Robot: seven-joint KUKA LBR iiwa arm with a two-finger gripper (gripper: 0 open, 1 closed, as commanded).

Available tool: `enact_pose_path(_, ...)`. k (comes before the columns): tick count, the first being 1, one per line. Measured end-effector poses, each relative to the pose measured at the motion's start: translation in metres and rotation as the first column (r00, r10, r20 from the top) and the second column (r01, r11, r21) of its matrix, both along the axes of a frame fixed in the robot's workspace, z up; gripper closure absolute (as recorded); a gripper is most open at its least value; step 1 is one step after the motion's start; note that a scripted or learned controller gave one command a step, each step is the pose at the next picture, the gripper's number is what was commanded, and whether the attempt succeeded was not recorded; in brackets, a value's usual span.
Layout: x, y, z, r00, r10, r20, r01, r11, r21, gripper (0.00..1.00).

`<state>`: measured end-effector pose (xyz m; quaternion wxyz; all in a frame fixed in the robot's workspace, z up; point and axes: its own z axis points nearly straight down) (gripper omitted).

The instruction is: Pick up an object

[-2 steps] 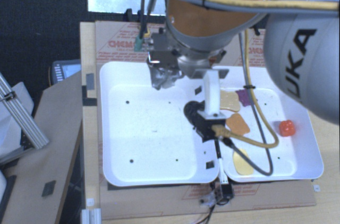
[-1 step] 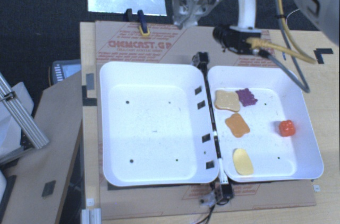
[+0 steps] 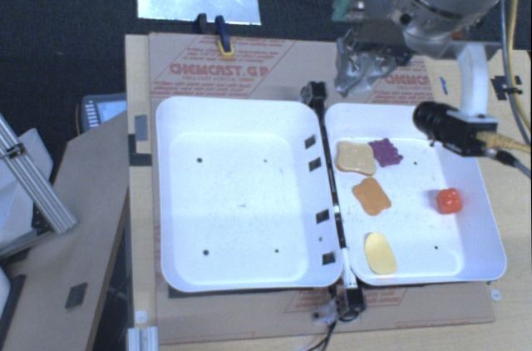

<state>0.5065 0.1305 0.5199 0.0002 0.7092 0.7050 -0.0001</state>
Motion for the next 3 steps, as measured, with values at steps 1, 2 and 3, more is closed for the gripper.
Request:
enact_pose_path(1,0.002,0.076,-0.025,1.000,0.017,-0.001,-0.017,1.000,0.002,1.00)
enact_pose_path(2,0.059,0.105,0.017,1.000,0.012,0.009,-0.012,1.000,0.003,1.00)
enact_pose_path(3,0.005,0.054,0.016,1.000,0.005,0.001,-0.005,1.000,0.001,1.00)
